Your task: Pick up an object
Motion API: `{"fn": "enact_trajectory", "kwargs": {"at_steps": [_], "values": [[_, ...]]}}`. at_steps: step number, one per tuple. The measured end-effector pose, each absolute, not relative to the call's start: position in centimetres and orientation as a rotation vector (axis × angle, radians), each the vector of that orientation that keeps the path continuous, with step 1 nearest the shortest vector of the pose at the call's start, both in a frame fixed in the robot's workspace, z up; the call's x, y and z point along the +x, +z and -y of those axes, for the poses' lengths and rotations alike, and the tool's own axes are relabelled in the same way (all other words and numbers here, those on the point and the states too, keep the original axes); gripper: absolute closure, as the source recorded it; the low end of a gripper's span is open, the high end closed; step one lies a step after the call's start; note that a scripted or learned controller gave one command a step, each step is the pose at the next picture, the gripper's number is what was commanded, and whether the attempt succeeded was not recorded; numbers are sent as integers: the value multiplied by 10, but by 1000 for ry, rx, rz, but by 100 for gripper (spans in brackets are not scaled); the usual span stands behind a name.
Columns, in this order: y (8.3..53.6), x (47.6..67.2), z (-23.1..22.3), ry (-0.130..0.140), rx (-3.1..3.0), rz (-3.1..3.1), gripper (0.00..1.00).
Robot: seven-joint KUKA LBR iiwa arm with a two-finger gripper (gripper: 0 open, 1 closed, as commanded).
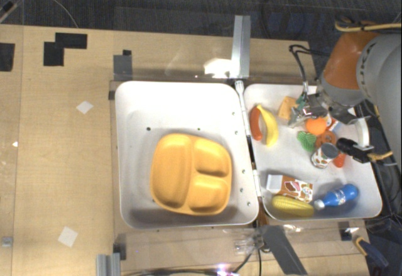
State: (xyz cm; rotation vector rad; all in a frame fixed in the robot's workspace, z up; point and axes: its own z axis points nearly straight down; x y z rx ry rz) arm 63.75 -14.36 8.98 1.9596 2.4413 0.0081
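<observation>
Gripper: your gripper [309, 109] sits low over the right bin [370, 202]; I cannot tell its finger state
Objects: you see an orange toy [316, 125] just beside it; banana [270, 125] left; blue bottle [337, 197] near front
Left bin [132, 143]: holds yellow tray [190, 173]

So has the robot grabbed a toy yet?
Not that I can see. Done: the arm has reached into the right bin. In hand: the end effector sits low by the orange toy, nothing visibly lifted. Left: grabbing and raising something, maybe the banana.

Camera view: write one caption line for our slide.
Gripper low over toys in the right bin; yellow tray in left bin.
</observation>
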Motion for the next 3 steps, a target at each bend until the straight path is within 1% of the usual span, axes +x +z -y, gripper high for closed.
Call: {"fn": "enact_trajectory", "kwargs": {"at_steps": [1,2,3], "values": [[87,636,142,5,1961,-2446,0],[101,639,142,10,1948,-2445,100],[203,657,32,12,2267,-2167,100]]}}
